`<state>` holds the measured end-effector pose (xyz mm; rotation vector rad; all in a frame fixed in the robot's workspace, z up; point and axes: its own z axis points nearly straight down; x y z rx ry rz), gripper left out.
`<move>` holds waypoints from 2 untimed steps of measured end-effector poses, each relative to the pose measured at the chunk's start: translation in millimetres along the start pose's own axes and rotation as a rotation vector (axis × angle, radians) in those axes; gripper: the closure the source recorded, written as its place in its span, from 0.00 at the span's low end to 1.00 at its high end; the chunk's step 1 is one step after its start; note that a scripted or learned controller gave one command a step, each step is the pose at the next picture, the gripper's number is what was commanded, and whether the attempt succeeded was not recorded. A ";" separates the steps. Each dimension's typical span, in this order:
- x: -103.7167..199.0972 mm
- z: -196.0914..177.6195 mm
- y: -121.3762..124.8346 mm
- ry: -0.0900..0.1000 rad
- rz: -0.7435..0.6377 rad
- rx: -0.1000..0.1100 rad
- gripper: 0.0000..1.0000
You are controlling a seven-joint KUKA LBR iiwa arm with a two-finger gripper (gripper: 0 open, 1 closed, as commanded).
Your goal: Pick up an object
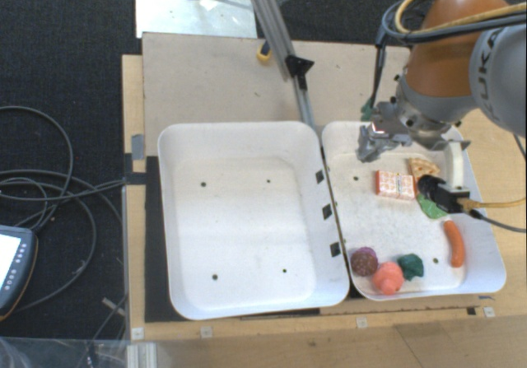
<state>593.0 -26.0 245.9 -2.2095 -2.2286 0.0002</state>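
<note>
My gripper (370, 146) hangs over the back left part of the right bin (486, 280), above bare bin floor. A pink wafer block (395, 184) lies just right of it and a little nearer the front. A tan cracker piece (422, 166) sits behind the block. A light green piece (430, 209) lies to the block's right, partly hidden by the robot's own hardware. Along the front of the bin lie an orange sausage shape (454, 244), a dark green lump (410, 265), a salmon ball (389, 277) and a purple ball (364, 260).
The left bin (177, 140) stands beside the right one, their rims meeting at black clips (327, 211). A grey pole (276, 25) slants over the bench behind the bins. Cables and a tablet (12, 263) lie on the floor at left.
</note>
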 end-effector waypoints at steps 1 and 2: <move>36.2 4.9 -26.4 0.000 0.000 -0.001 1.00; 83.6 19.9 -48.0 0.000 -0.001 -0.001 1.00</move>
